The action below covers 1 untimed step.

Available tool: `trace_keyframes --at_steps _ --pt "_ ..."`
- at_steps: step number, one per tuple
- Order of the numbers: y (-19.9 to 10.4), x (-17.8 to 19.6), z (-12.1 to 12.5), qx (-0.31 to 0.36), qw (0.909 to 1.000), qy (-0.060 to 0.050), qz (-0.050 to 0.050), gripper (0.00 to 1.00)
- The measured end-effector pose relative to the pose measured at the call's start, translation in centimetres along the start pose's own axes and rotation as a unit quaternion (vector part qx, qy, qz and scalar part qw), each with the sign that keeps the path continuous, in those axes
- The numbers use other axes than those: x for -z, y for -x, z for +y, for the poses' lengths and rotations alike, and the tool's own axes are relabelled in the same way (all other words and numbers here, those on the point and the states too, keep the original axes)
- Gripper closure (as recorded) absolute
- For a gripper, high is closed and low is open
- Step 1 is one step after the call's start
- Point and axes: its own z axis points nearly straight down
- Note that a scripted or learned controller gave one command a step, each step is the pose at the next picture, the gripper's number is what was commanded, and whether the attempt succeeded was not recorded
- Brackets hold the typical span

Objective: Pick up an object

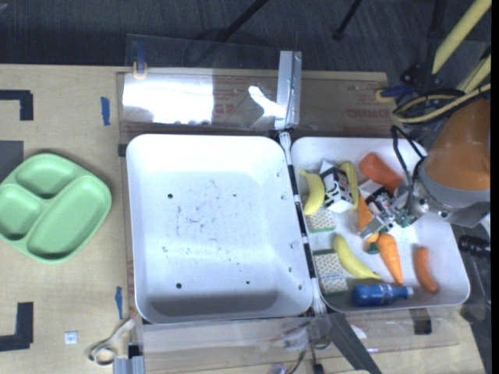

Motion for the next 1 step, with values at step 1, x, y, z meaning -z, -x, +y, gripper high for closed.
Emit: trace_keyframes --at_steps 1 --pt "-1.18 0.05 0.09 0.042 0.9991 0.003 -0.005 0.0"
